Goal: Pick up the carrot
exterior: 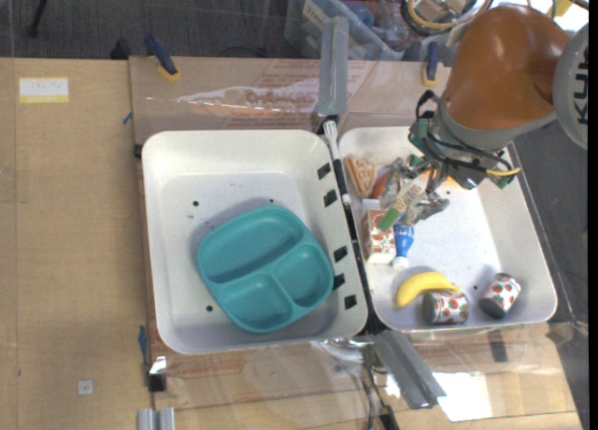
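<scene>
— Has it got the carrot yet?
— Not that I can see. The banana (pixel 425 286) lies by the right bin's (pixel 534 232) front edge. Further in, the gripper (pixel 418 193) hangs over clutter, and I can't tell its grip. The carrot (pixel 360 176), I think, lies beyond by the bin's left wall.

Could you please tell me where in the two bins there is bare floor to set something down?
Left bin: bare floor above and left of the teal plate. Right bin: an open patch between the pincer and the two cans. Crowded near the divider: carrot, packets, bottle, banana.
</scene>
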Robot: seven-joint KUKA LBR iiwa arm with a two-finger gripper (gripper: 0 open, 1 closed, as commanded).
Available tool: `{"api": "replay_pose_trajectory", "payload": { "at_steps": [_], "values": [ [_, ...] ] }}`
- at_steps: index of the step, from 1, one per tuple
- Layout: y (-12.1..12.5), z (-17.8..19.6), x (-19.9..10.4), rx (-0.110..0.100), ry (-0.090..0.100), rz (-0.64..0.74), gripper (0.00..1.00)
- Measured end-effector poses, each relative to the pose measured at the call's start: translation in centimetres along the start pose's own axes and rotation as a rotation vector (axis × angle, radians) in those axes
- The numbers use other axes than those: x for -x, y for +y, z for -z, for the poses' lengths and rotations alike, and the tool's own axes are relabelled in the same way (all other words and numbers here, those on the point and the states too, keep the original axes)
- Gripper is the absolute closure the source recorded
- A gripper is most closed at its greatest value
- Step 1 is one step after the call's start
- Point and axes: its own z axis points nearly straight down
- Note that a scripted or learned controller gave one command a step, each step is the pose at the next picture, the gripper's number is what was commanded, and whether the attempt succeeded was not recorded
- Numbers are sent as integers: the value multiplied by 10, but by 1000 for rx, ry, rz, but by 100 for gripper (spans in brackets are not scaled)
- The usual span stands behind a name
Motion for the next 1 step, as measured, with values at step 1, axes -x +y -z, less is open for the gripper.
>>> {"api": "replay_pose_trajectory", "payload": {
  "at_steps": [1],
  "values": [
    [9,1,74,-2,-5,141,100]
  ]
}}
